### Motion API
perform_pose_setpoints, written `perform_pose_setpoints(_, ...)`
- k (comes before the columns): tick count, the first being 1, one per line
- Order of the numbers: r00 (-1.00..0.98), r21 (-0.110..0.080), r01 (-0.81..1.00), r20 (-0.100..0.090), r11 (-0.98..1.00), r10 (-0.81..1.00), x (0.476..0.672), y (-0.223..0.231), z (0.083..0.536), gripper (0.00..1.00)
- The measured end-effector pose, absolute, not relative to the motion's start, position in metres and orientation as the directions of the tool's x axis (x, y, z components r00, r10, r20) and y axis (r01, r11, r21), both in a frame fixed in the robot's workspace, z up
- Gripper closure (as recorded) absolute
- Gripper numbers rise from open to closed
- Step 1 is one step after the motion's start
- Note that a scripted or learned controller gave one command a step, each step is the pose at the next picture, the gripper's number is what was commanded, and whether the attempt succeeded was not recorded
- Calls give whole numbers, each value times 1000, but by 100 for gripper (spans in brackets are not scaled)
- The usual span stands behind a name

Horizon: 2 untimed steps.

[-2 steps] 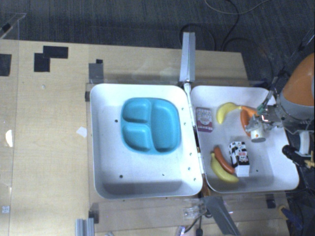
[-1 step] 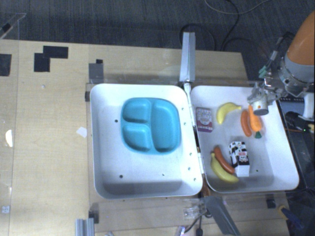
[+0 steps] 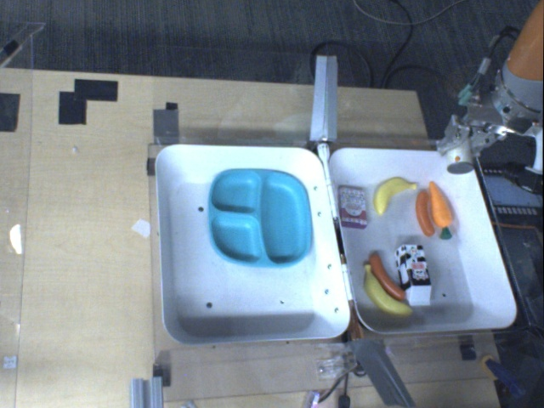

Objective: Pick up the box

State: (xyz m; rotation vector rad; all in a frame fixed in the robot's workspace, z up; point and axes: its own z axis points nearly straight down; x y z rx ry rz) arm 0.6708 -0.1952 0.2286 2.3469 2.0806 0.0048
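A small purple and white box (image 3: 352, 206) lies flat at the left side of the right bin (image 3: 493, 313), close to the wall between the bins. A black and white patterned carton (image 3: 414, 273) lies nearer the front of the same bin. My gripper (image 3: 459, 153) hangs over the bin's back right corner, well to the right of the purple box, with nothing seen in it. The grey arm with its orange band (image 3: 525, 53) comes in from the upper right.
The right bin also holds a yellow banana (image 3: 393, 193), two orange carrots (image 3: 433, 210), and a second banana with a red sausage (image 3: 384, 286) beside the carton. A blue divided plate (image 3: 259, 216) sits in the left bin (image 3: 183, 304). Cables lie on the floor behind.
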Motion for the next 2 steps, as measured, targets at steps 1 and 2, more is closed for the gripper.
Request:
perform_pose_setpoints(1, 130, 4, 992, -1, -130, 992, 656, -153, 210, 100)
perform_pose_setpoints(2, 131, 5, 991, -1, -131, 991, 670, -140, 217, 100)
